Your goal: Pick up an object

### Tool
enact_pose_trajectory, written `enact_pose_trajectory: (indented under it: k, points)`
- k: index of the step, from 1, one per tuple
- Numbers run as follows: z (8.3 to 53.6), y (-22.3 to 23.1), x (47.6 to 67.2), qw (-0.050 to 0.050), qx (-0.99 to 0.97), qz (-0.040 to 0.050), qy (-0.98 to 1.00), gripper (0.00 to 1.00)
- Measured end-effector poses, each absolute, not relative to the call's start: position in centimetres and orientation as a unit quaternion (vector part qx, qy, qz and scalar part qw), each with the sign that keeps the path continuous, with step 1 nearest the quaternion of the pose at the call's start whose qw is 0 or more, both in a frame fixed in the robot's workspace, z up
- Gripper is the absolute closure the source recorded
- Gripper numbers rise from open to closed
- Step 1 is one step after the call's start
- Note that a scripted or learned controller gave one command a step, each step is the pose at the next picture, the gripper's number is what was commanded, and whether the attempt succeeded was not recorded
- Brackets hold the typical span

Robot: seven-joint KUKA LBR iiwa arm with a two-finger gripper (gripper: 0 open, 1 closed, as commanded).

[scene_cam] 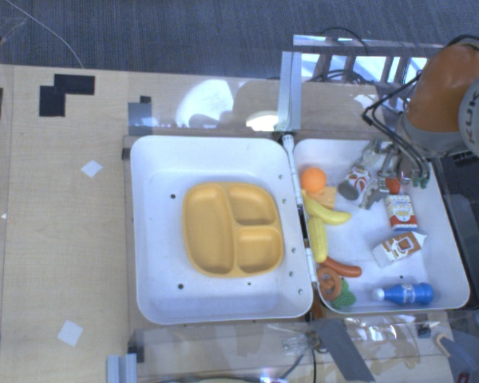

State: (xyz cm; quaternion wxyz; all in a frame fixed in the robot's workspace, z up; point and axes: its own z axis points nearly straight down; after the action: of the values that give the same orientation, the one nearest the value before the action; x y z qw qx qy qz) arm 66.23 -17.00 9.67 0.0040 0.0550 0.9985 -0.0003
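While the gripper (373, 183) sits low in the right bin (455, 282), near its rear, the grasp state must be treated as unconfirmed: whether it is released, clenched or holding anything cannot be told from this view. A small red-and-white can (353, 184) lies just beside it on its left, and a red-and-white carton (400, 211) lies just below it.

Candidate objects in the right bin:
- orange (313, 179), at the divider side
- banana (326, 211), touching or nearly touching the orange
- sausage (341, 268), near the front
- second carton (399, 246), tilted
- blue bottle (407, 294), lying flat by the front wall

The left bin (156, 214) holds a yellow tray (231, 230), well apart from the arm.

Recommended procedure, as a judgement:
1. Select the can, the nearest target.
2. Centre the gripper over the can so it straddles the body, not the rim.
3. Descend vertically; avoid pushing the can toward the carton.
4. Close, then lift straight up.
5. Verify that the can rises off the bin floor before continuing.

Risk: the can is round and may roll aside under off-centre contact.
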Motion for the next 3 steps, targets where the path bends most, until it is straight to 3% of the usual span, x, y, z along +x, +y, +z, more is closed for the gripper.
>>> enact_pose_trajectory:
  k: [1, 2, 3]
  points:
    - [8.9, -8.2, 64.8, 0.006, 0.092, 0.0004, 0.996, 0.00]
    - [10.3, -8.4, 65.1, 0.013, 0.090, -0.0001, 0.996, 1.00]
    - [19.0, -4.5, 64.8, 0.007, 0.200, 0.0018, 0.980, 1.00]
